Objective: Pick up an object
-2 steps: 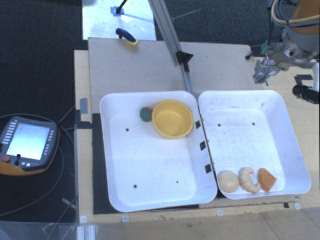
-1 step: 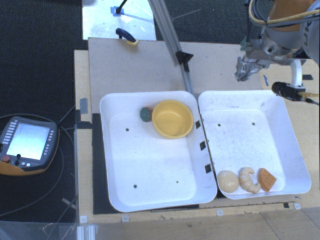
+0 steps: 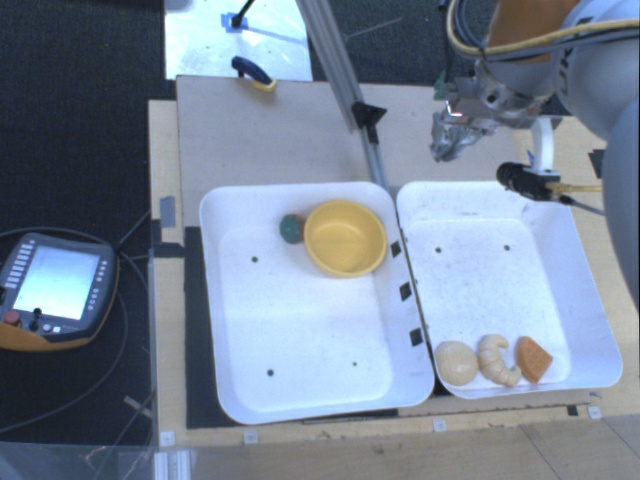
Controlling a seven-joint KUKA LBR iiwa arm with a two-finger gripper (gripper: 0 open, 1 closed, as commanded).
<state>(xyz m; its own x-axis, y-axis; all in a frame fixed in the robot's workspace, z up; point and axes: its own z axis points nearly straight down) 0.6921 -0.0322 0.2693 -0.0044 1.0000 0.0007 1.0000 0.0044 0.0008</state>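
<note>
Gripper [image 3: 448,146] hangs above the bench beyond the right bin's [image 3: 600,308] far rim; open or closed, I cannot tell. Yellow bowl [image 3: 345,238] sits at the left bin's [image 3: 230,368] far edge, touching a small green object [image 3: 291,229], perhaps a ball. Wide bare floor nearer.

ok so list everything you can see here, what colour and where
left bin: 1, white, left half of bench
right bin: 1, white, right half of bench
bowl: 1, yellow, upper part of left bin
small ball: 1, dark green, touching the bowl's left side
round piece: 1, cream, lower edge of right bin
curled piece: 1, pale cream, right of the round piece
wedge: 1, orange, right of the curled piece
teach pendant: 1, grey and orange, left of the bench
arm: 1, grey with orange band, upper right
gripper: 1, grey metal, above the right bin's far edge
</note>
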